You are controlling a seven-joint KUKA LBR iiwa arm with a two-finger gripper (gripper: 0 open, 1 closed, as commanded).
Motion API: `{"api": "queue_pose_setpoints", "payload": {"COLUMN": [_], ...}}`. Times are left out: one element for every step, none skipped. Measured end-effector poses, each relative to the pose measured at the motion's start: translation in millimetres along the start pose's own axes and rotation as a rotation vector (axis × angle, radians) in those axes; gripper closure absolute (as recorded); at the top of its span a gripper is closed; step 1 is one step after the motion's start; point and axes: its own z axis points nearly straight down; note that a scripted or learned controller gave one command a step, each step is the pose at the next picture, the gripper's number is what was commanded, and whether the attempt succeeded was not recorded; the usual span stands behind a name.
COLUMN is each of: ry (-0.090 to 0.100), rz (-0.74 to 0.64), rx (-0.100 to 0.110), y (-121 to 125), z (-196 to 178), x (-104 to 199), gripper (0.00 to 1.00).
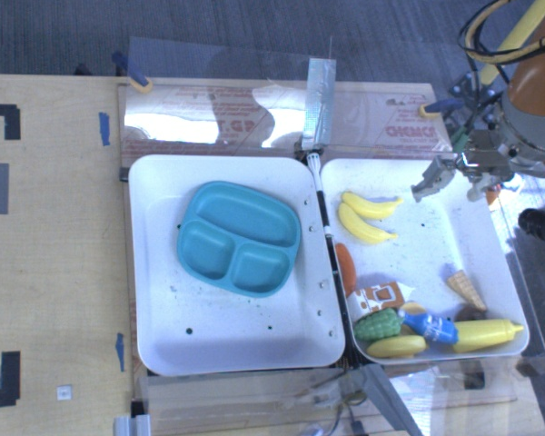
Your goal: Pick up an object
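Wooden bench (45,243) carries two white bins, and over the right bin (436,243) the gripper (450,182) hangs spread and empty near the bananas (368,218), so a descent slightly off could nudge their curved skins aside and close on nothing.

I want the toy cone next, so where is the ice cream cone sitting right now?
The ice cream cone lies in the right bin, near its right wall, just above the yellow bottle along the bin's near edge.
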Motion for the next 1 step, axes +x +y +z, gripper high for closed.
{"api": "queue_pose_setpoints", "payload": {"ry": [0.002], "rz": [-0.135], "rx": [0.009], "y": [64.0], "z": [104.7], "x": [57.2], "gripper": [0.0]}}
